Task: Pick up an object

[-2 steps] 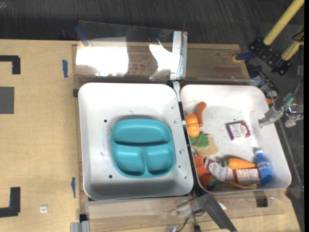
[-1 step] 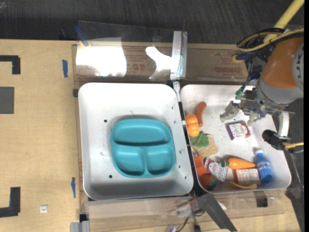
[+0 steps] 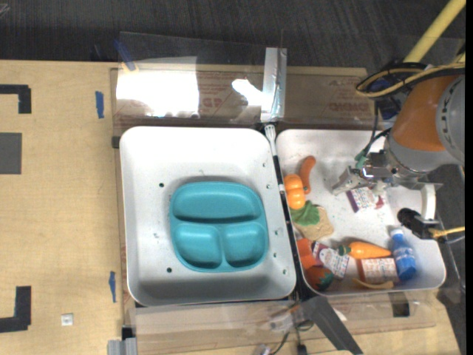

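Camera view: the grey arm (image 3: 443, 124) reaches in from the right edge, its orange band (image 3: 417, 120) sitting over the upper right corner of the right bin (image 3: 336, 140). Below the band the wrist points leftward and down toward the bin floor. The claw (image 3: 353, 177) hangs at the middle of that bin, its metal tips close to the white floor; I cannot tell how far apart the tips stand, and nothing can be seen clamped between them. Just beside it, to the lower right, lies a small purple-and-white packet (image 3: 367, 198); whether the claw touches it cannot be told.

The things to pick lie in the right bin. An orange carrot-like piece (image 3: 306, 167) is near the left wall, with a small orange pumpkin shape (image 3: 295, 191) below it and a green leafy piece (image 3: 309, 214) under that. Along the bottom wall lie a sauce bottle with a red-and-white label (image 3: 336, 259), another carrot (image 3: 367, 250), a labelled bottle (image 3: 379, 271) and a blue bottle (image 3: 402, 256). The printing on these labels is too small to read.

The left bin (image 3: 148, 161) holds a teal divided tray (image 3: 219, 224) with three compartments. Both bins rest on the table (image 3: 55, 198), which is tan. Faint reddish printing on the cardboard (image 3: 318, 95) behind the bins cannot be read.
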Available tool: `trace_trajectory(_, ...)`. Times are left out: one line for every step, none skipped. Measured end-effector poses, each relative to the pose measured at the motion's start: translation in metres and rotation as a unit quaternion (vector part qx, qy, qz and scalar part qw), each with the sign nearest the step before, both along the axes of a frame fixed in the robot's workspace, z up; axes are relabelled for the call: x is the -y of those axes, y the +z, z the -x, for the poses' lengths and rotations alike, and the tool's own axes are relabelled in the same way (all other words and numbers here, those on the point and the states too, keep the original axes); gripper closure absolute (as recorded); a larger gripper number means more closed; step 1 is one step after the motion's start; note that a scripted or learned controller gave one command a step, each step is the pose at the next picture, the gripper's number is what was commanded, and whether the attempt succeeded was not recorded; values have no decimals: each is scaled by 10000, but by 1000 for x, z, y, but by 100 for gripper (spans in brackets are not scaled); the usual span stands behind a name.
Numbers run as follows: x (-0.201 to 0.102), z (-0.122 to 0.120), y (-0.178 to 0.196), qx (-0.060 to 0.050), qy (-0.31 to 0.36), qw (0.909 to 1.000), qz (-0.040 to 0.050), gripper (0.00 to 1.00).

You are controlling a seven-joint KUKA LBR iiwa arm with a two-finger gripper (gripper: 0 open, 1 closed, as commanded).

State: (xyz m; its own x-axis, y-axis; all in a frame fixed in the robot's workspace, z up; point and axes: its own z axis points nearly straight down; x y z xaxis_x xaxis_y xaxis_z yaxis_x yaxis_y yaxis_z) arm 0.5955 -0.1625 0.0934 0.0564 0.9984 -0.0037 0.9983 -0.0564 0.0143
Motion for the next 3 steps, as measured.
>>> trace_trajectory(1,-3,0,9,-101,9999,0,0)
trace_trajectory(2,-10,-1,4,-252,9997,-7,0)
trace_trajectory(-3,-8,2,41,-317,9995,18,0)
